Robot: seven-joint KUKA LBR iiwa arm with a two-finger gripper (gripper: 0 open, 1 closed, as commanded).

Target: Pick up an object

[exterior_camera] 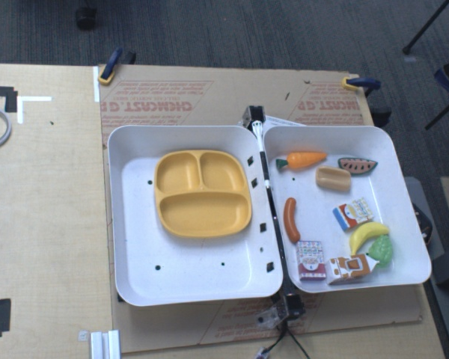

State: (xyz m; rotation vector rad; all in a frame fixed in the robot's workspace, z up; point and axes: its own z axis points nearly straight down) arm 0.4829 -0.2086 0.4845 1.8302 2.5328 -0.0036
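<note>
Dark carpet surrounds our bench, where cardboard [232, 96] lies under two white bins. We see a yellow divided plate [203, 194] in the left bin [135, 268]. Crowded in the right bin [404, 200]: carrot [303, 159], watermelon slice [357, 165], bread roll [334, 179], sausage [291, 220], banana [367, 235] touching a green vegetable [382, 250], and three small cartons [311, 260].

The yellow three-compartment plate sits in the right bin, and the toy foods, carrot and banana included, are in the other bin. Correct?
Not quite. The camera view shows the yellow three-compartment plate in the left white bin. The orange toy carrot and yellow toy banana lie with the other toy foods in the right white bin.
</note>
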